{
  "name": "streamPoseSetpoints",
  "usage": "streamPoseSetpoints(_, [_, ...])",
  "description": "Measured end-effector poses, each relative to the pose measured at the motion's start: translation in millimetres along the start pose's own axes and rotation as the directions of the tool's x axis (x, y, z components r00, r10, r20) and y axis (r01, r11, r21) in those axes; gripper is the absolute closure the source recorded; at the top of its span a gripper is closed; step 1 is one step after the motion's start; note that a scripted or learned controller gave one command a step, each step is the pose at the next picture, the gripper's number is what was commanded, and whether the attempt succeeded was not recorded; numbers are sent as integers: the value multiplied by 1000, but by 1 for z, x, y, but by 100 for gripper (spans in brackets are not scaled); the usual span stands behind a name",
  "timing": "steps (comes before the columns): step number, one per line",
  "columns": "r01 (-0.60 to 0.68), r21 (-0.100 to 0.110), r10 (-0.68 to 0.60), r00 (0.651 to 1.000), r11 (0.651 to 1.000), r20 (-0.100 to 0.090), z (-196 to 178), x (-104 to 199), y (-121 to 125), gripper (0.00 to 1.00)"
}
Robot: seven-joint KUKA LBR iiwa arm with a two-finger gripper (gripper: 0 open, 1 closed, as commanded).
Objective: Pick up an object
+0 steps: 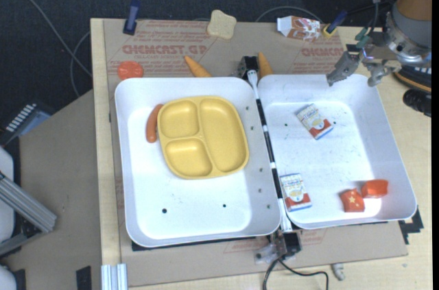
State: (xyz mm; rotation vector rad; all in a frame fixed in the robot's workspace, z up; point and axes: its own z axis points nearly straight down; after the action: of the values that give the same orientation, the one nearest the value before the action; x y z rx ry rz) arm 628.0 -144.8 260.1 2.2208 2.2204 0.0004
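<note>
Two shallow white bins are seen side by side on the worktop. The end effector is held above the far rim of the right bin, its fingers spread wide with nothing between them. Two small white-and-red cartons and two red blocks lie in that bin. A yellow sectioned plastic tray is set in the left bin, a red sausage beside it.
</note>
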Motion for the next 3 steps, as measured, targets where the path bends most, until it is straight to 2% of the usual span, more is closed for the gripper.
streamPoseSetpoints(1, [-1, 4, 1, 1000, 1000, -2, 124, -10, 11, 0])
streamPoseSetpoints(2, [0, 3, 0, 1000, 1000, -2, 176, 9, -4, 0])
streamPoseSetpoints(3, [0, 0, 0, 1000, 1000, -1, 165, 9, -3, 100])
